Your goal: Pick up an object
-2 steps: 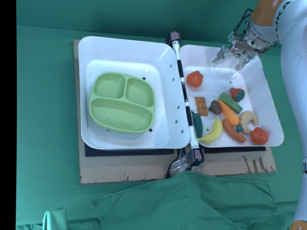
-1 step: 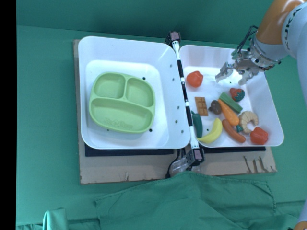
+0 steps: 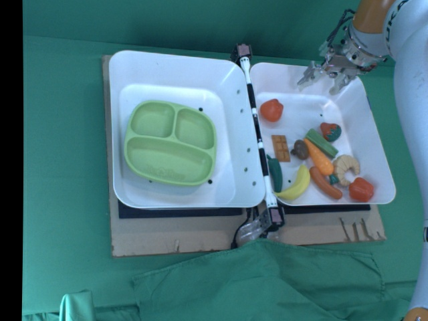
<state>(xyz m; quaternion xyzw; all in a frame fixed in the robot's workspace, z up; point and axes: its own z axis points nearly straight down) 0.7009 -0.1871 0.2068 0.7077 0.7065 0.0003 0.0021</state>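
toy food (image 3: 314, 162) in right bin (image 3: 374, 139)

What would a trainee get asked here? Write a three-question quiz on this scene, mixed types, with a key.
1. True or false: the green divided plate lies in the left bin.
2. Which lies nearest the gripper? A) banana B) red tomato C) croissant
3. Fill in: the gripper hovers over the far rim of the ___ bin.

Key: 1 true; 2 B; 3 right.
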